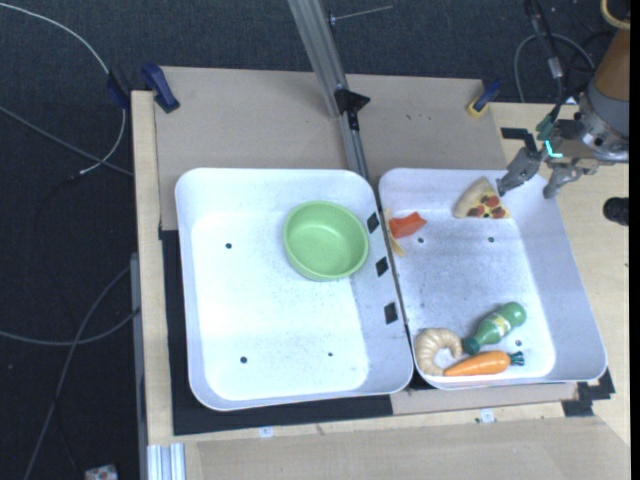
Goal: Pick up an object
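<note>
Right now the fingers (521,174) are spread apart, nothing between them. Gripper (535,180) hangs at the far right corner of the right bin (560,268), just over its rim, arm (610,88) coming in from the right w/ wrist tilted down toward the bin. One fingertip sits just beside the pizza slice (481,202), looks close to touching but can't confirm contact.

Judgement: pizza slice is the likely target, since it's the nearest thing to the open fingers. It lies flat near the bin's far wall, so the approach prob has to be steep; a flat wedge against a wall could slip out.

Other candidates in the right bin: small orange piece (406,225) by the left wall, and a cluster at the near edge: croissant (438,347), green bottle (497,325), carrot (478,364), all touching or nearly so. Crowded, so harder picks.

Left bin (230,298) holds a green bowl (325,239), upright, well apart from the gripper.

Pick not yet done, nothing lifted.

No brands, labels or readable text anywhere; bottle too small to tell.
</note>
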